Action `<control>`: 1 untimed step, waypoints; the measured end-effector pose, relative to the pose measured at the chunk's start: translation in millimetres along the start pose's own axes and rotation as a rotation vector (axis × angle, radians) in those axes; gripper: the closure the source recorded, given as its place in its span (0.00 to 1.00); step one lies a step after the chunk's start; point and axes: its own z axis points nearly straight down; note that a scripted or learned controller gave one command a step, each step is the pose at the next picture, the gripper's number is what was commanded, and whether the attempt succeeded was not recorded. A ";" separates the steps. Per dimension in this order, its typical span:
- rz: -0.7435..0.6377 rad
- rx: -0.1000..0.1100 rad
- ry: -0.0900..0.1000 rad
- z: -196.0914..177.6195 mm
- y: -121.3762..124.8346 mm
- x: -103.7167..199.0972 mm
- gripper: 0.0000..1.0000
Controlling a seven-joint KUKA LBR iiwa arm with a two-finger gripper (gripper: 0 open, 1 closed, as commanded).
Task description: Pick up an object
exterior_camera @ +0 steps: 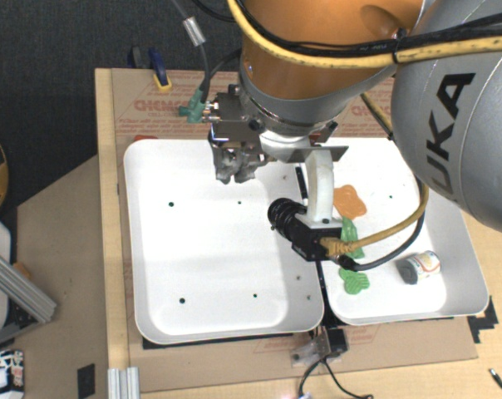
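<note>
Two white bins (151,223) are sitting on the counter (110,181). Near the frame's upper centre, my tool (234,166) is hovering; whether it is gripping, I cannot tell.

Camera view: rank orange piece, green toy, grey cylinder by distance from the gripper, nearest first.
From the gripper, over the left bin's far edge:
1. Orange piece, right bin, near the divider.
2. Green toy, right bin, front-left.
3. Grey cylinder, right bin, toward its right side.

A robotics lab bench, this: the grey-and-orange arm (342,48) looms over two white bins (151,223) on a cardboard sheet (118,140), cables (401,231) trailing beside them, aluminium framing (14,281) left of the bins.
</note>
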 end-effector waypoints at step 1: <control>0.014 0.005 -0.007 -13.8 0.3 -110.2 1.00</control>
